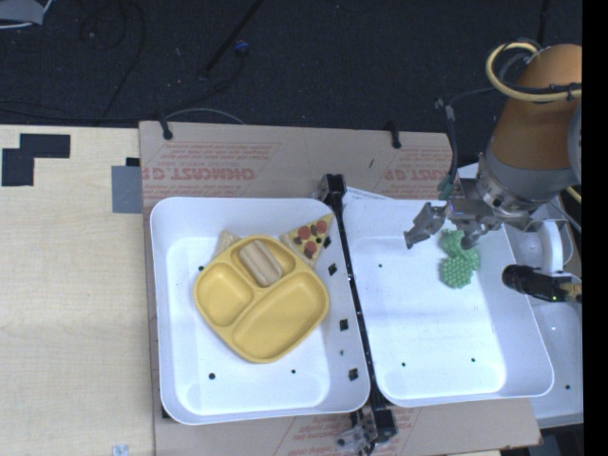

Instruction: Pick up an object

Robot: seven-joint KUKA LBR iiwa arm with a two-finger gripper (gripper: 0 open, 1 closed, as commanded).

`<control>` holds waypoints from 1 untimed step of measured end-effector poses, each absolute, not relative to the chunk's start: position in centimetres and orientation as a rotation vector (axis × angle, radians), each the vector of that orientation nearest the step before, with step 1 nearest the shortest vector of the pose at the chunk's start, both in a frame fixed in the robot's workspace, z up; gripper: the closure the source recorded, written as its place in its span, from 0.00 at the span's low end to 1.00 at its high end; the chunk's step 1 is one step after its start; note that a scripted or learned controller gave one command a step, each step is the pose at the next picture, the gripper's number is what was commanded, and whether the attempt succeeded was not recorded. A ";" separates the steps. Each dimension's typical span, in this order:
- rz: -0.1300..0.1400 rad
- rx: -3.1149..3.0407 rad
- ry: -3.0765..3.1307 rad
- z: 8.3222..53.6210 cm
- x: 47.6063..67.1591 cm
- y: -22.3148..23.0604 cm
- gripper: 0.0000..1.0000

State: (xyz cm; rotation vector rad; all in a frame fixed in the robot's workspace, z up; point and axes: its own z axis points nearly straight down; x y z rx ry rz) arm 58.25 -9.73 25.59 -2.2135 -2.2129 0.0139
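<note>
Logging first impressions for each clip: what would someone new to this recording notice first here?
The yellow divided plate in the left bin stands out first, with a tan bread-like piece in its upper compartment and a toy pizza slice at its upper right edge. Next comes the gripper, over the upper right part of the right bin, right beside a green grape-like cluster.

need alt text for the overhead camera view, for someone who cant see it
A grey robot arm's gripper hangs over the right white bin, right beside a bumpy green toy near the bin's far right. The left white bin holds a yellow divided plate with a tan bread-like piece and a toy pizza slice.
</note>
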 end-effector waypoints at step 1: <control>0.003 -2.218 -2.220 26.2 58.4 -9.7 0.00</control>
